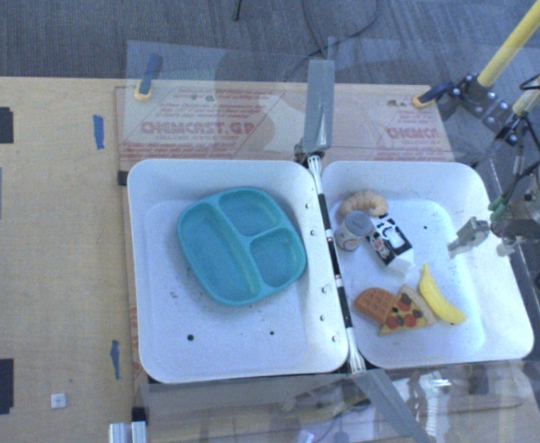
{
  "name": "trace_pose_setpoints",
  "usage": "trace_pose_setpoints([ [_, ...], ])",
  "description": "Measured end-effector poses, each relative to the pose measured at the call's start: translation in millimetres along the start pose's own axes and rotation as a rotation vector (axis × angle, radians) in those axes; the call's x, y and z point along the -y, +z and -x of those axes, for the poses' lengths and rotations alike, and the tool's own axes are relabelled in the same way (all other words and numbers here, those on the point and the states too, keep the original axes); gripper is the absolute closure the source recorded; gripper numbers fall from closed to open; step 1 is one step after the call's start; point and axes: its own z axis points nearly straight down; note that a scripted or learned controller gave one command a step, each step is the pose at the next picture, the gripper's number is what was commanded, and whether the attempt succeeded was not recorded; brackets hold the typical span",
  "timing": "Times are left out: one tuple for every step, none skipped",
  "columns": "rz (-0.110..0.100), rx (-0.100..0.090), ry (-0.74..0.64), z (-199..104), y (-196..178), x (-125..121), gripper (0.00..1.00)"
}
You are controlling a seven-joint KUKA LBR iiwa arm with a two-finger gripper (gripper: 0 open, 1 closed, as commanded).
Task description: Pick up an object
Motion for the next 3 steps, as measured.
trace_pose_setpoints([
  [0.012, 0.005, -0.158, -70.5, 116.6, -9.8, 0.0],
  [0.012, 0.004, -0.275, -76.0, 116.7, -69.6, 0.0],
  [0.016, 0.004, -0.27, -73.9, 105.8, -70.3, 1.0],
])
